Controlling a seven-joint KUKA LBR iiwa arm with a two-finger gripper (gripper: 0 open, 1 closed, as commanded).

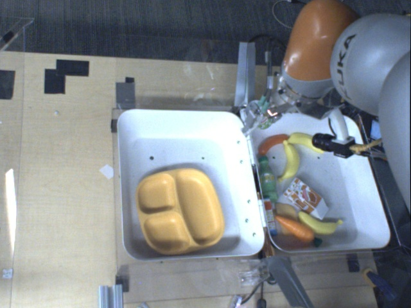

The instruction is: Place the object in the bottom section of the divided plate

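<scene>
Closest up, the yellow divided plate (181,209) sits in the left bin (128,172), nothing on it. Right of the plate, the other bin (372,217) holds two bananas (292,156), a carrot (295,226) and a small carton (302,197). Gripper (260,114) hovers by that bin's top-left corner; can't tell if the jaws are open.

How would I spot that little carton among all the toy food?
Look in the right bin, the one crowded with toy food. Near its middle, below the upper banana and above the lower banana, lies the carton. It is the one boxy item: white with red-brown print, tilted, among rounded fruit.
</scene>
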